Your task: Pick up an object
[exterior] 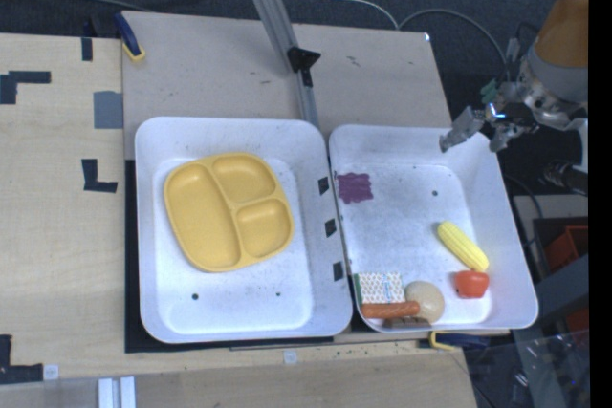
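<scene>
Two shallow white bins sit side by side on the surface (382, 72). The left bin (153, 205) holds one yellow divided plate (228, 210) with three compartments, lying toward the bin's left and far part; nothing lies in the compartments. The right bin (497, 205) holds six things. A purple piece (355, 187) lies alone near the bin's far left corner. A yellow corn cob (463, 246) lies at a slant toward the right wall, and just near of it sits a small red-orange tomato-like piece (470, 284). Along the near wall, crowded together, are a patterned white square (381, 286), an orange-red sausage-shaped piece (390, 310) just near of that, and a pale round ball (426, 299) touching the sausage's right end.

The middle and far part of the right bin's floor is bare, giving open room between the purple piece and the corn. The three near-wall things press close to the rim and to each other, while the corn and the purple piece stand free.

The hand (473, 127) hangs over the right bin's far right corner, above the rim and well apart from every object. It grips nothing; whether its fingers are spread or closed cannot be told.
</scene>
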You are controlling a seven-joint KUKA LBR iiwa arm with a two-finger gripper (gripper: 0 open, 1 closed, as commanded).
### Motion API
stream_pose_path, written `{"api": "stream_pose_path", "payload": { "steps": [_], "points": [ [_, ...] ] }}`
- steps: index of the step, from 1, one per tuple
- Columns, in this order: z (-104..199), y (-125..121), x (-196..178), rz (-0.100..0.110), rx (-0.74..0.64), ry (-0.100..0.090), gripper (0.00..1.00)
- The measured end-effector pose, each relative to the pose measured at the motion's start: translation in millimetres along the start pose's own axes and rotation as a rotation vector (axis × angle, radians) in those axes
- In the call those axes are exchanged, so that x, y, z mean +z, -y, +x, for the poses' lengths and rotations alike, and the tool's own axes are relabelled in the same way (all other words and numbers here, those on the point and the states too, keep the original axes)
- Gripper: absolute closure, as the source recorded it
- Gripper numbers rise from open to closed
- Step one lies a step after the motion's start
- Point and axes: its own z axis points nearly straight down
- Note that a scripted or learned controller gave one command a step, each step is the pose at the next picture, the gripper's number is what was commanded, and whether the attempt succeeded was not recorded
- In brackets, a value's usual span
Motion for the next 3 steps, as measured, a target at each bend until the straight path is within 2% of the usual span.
{"api": "stream_pose_path", "payload": {
  "steps": [1,2,3],
  "points": [
    [0.0,0.0,0.0,0.0,0.0,0.0,0.0],
    [-16.1,-50.4,-104.1,-0.011,-0.002,0.002,0.0],
    [-15.9,-50.5,-60.0,0.002,-0.001,-0.001,0.0]
  ]
}}
